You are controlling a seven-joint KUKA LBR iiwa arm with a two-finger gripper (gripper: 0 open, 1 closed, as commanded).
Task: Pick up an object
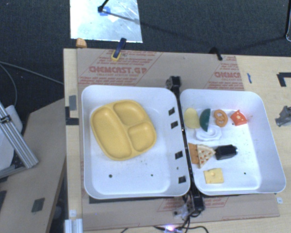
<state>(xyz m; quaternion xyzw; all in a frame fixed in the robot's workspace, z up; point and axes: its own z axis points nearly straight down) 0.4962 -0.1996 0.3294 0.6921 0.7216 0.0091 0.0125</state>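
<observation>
The gripper point(287, 114) sits at the right edge of the view, just outside the right bin's point(266, 144) rim, over the bare desk point(288, 149); it is small and partly cut off, so whether it is clenched or released cannot be told, and nothing shows in its grasp. The toy foods lie to its left inside the right bin: nearest is a red piece point(238, 117), then a pretzel point(220, 117), a green piece point(205, 119) and a yellow piece point(191, 118). Lower left of it lie a black piece point(225, 152), a pizza slice point(202, 154) and a cheese square point(213, 175). Well away, the left bin point(102, 178) holds a yellow divided tray point(123, 129).
</observation>
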